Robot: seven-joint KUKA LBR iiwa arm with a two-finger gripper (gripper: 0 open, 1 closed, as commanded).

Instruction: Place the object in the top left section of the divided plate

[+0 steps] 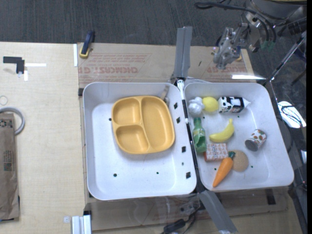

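Progress: nothing is done, by my judgement. All three sections of the divided plate (143, 124) are bare, and no object is lifted.
Remaining: choose an object, grasp it, carry it across to the plate, release it in the top left section (126, 113).
Divided plate: one, yellow, lying flat in the left bin (97, 174), towards that bin's upper half.
Target section: the small compartment at the plate's upper left, with a second small compartment below it and the long compartment to its right.
End effector (226, 50): raised above the desk (44, 106), beyond the far rim of the right bin (280, 145), up and to the right of the plate and well apart from it. Nothing shows between its fingers; whether they are released or clenched I cannot tell at this size.
Task object: not yet singled out; every candidate lies in the right bin, right of the plate.
Count, bins: two, side by side.
Count, right bin contents: nine. One white crumpled lump (195, 106), one yellow ball-like fruit (210, 104), one black-and-white cow-patterned item (230, 104), one banana (222, 131), one green bottle (198, 134), one small can on its side (256, 139), one red-and-white packet (216, 151), one carrot (223, 169), one tan round disc (239, 162).
Contact: carrot touches the disc and lies just beside the packet.
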